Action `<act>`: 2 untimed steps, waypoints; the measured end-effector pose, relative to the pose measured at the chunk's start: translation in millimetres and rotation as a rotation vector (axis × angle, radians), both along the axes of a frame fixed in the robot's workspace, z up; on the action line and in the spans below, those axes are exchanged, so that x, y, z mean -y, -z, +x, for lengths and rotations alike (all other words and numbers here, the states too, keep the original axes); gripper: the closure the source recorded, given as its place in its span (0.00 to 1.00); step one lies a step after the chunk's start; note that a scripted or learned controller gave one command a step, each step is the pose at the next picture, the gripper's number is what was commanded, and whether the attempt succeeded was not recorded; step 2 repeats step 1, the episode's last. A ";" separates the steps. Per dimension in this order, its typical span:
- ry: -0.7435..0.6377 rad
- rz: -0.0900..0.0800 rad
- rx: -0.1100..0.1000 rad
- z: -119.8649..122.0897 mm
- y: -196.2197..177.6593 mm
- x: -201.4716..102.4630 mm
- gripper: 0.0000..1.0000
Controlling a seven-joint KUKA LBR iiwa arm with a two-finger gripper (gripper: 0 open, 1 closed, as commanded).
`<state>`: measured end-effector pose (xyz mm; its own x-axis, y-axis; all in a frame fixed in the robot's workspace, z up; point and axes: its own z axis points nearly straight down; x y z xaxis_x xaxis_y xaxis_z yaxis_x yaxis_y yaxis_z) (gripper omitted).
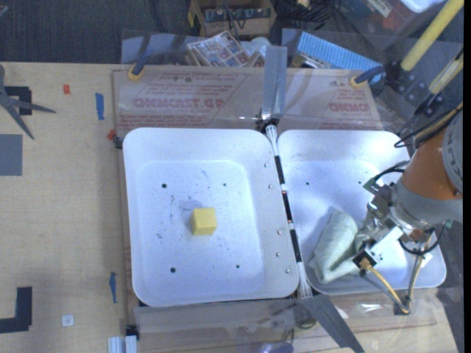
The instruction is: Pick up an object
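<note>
From the camera view above the bench, the two-finger gripper (368,240) sits low inside the right-hand shallow white plastic bin (331,160). It is close to that bin's near edge and pressed up against the outer side of a crumpled pale greenish-white cloth (333,247). The cloth lies bunched in the bin's near corner on the side of the seam between the two bins, with its folds rising in a soft heap. It looks like the object being targeted, since the tool is right at its edge and nothing else lies in that bin. The grey arm with its orange band (433,176) leans in over the bin's far-side rim and slants down toward the cloth. That slant suits a grab at the raised folds more than a straight push into the bin floor.

Whether the gripper is parted or closed cannot be made out here, because the wrist hardware and the cloth's own folds mask the tip. No fabric can be seen pinched in it, so I judge the grasp not yet secured. A limp cloth so near the bin's wall could slide or bunch up instead of lifting cleanly.

A small yellow cube (204,221) rests alone near the middle of the left-hand shallow white plastic bin (147,153), well apart from the gripper. It is a firmer, easier candidate, but the arm would have to cross the seam to reach it. Both bins sit side by side on the pale wooden bench (59,197).
</note>
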<state>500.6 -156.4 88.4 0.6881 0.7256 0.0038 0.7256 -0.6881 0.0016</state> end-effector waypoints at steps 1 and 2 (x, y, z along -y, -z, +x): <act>0.159 -0.002 -0.005 3.1 -5.0 -16.4 1.00; 0.159 -0.002 -0.005 3.1 -5.0 -16.4 1.00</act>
